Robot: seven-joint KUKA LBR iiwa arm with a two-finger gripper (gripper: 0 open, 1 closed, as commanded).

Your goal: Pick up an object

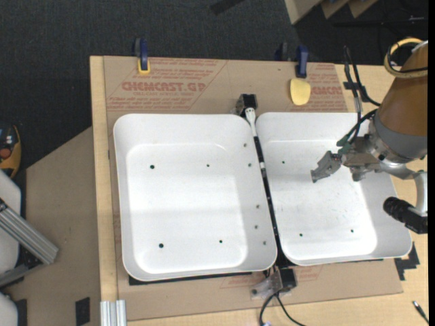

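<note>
Reaching from the side of the brown board (170, 80), I am holding my arm (404, 107) over the right bin (319, 229), and my claw (325, 170) is hanging above the middle part of its floor. I cannot tell if the claw is spread or pressed together, and I am not seeing any thing pinched in it.

To do this step well, I think I am needing first a real target under the claw, before I am going down. Closing on the bare white floor would be a lost try.

The left bin (183, 202) is lying well apart from the claw, across the dark seam between both bins. The floors of both bins are showing small dark dots (300, 235), which I judge to be marks and not things to pick.

The one thing I am finding that could be picked is a small yellow piece (300, 91). It is lying on the board beyond the claw, outside the far rim of the right bin and just beside a blue clamp (302, 61).
</note>
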